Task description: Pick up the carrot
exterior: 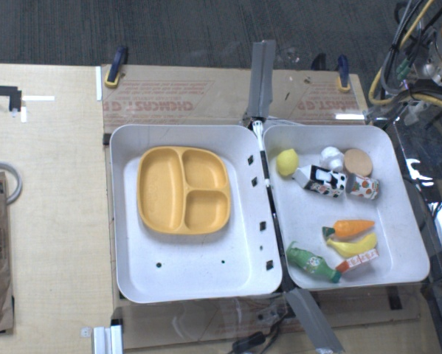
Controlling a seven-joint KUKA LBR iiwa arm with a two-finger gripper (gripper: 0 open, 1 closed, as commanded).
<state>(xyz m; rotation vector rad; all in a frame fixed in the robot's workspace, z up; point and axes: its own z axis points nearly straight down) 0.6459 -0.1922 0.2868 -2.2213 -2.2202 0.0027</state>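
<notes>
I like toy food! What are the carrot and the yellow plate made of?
The carrot looks like smooth plastic: even orange colour, a soft sheen, and a moulded green tip. Probably a toy, though rubber is possible. The yellow plate also looks like plastic, matte to slightly glossy, with rounded moulded walls dividing it into three sections. It could be melamine; the view cannot settle that.

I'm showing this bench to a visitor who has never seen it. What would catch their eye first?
Probably the big yellow divided plate, alone in the left bin. Next, the cluster of small toys in the right bin: a lemon near the top left, and the orange carrot lying just above a banana, with a green bottle by the front edge.
</notes>
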